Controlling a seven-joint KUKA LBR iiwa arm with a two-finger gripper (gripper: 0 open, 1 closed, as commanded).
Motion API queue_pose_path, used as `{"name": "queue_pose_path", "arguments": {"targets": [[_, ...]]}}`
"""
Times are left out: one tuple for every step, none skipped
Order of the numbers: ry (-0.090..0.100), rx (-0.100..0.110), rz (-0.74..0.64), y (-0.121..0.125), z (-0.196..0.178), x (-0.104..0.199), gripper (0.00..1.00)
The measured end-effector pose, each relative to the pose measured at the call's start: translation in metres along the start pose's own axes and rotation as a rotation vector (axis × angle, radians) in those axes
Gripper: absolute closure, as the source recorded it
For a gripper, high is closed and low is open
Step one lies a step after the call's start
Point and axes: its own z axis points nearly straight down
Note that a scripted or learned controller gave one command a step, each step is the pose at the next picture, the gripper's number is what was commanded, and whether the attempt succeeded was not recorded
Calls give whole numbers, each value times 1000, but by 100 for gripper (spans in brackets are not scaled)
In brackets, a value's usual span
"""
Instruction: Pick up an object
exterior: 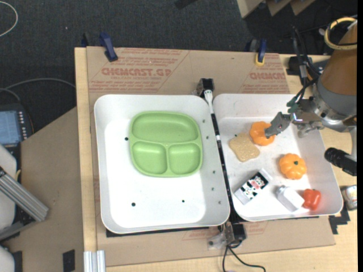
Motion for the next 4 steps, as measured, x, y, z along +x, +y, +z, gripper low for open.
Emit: {"name": "queue_pose_path", "arguments": {"targets": [[-2,1,1,54,92,-38,0],[-2,-5,-3,107,138,-23,0],[3,5,-4,61,136,37,0],[0,-1,0,63,126,33,100]]}}
